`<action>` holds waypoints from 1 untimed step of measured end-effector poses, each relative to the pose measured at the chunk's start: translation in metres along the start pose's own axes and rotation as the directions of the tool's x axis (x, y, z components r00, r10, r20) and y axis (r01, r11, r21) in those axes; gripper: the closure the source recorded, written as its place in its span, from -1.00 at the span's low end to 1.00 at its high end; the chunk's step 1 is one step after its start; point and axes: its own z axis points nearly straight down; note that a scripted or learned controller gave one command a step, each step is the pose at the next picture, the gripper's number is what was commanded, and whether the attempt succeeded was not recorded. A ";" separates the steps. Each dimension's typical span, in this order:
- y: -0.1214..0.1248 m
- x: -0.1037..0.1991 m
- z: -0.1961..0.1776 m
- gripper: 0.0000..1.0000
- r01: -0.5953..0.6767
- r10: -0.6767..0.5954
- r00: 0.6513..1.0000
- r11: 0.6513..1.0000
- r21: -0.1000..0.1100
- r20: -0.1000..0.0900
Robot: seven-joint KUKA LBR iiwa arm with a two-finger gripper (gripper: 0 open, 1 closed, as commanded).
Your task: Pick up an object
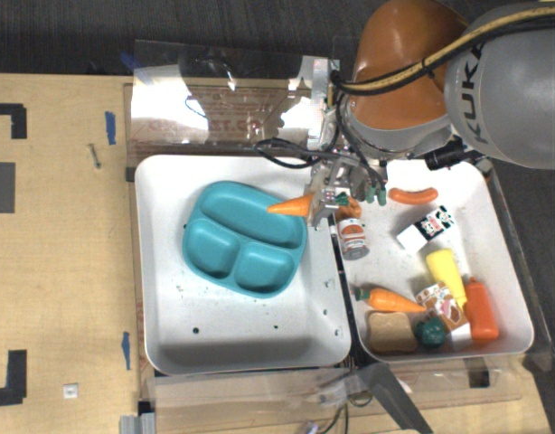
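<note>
Gripper (321, 199) grips 1 carrot (290, 208) between closed fingers, above the teal tray (241, 238) rim for transfer

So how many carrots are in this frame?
2. One carrot lies at the gripper, over the teal tray's edge; another lies in the right bin. Others may be hidden.

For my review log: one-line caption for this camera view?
Gripper holds an orange carrot over the teal divided plate in the left bin.
</note>
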 end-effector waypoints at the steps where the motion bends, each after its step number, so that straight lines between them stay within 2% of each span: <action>1: 0.075 0.083 0.069 1.00 -0.266 0.266 0.964 0.964 0.002 -0.004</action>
